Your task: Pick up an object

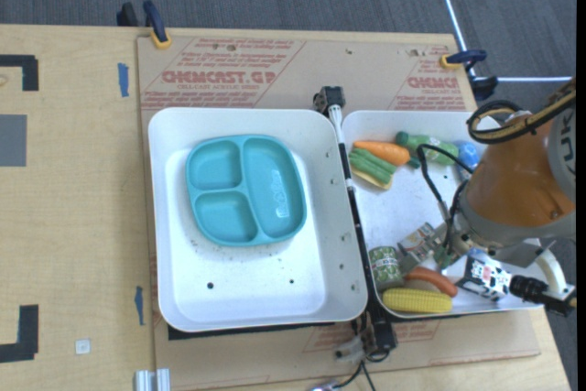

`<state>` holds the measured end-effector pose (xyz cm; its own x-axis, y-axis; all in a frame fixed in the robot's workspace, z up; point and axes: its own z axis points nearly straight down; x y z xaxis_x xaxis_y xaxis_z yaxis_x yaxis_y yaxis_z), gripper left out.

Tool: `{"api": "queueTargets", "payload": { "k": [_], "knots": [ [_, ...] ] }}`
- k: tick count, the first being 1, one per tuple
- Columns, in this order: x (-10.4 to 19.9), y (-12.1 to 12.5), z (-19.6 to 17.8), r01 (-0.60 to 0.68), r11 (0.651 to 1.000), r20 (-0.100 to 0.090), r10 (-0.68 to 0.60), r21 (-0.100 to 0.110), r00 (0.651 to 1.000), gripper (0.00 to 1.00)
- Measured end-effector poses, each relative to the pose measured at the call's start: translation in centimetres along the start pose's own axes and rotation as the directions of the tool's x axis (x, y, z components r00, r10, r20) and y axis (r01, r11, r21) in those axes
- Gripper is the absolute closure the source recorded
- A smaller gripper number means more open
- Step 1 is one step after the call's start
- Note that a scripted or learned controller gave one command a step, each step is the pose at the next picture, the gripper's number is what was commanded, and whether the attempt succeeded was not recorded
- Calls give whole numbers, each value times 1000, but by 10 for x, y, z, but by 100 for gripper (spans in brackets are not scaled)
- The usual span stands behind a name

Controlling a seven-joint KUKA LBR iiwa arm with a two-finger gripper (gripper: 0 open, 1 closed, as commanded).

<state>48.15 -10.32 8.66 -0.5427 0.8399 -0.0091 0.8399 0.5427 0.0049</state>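
Low over the right shallow white bin (403,206): metal two-finger gripper (423,243), jaw state unclear, just above orange toy sausage (430,278) and yellow plastic corn cob (417,300).

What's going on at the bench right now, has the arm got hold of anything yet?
The arm reaches into the right bin, low over its near end, where toy food lies: a corn cob, a carrot, a green piece and others. The gripper sits just above the corn, among small items. I can't see anything between its fingers, so no pick is confirmed. The left bin holds a blue divided plate, untouched.
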Motion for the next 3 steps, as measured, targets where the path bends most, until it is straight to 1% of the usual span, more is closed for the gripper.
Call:
{"api": "queueTargets", "payload": {
  "k": [3],
  "knots": [
    [0, 0, 0, 0, 1000, 0, 0, 0, 1000, 0]
  ]
}}
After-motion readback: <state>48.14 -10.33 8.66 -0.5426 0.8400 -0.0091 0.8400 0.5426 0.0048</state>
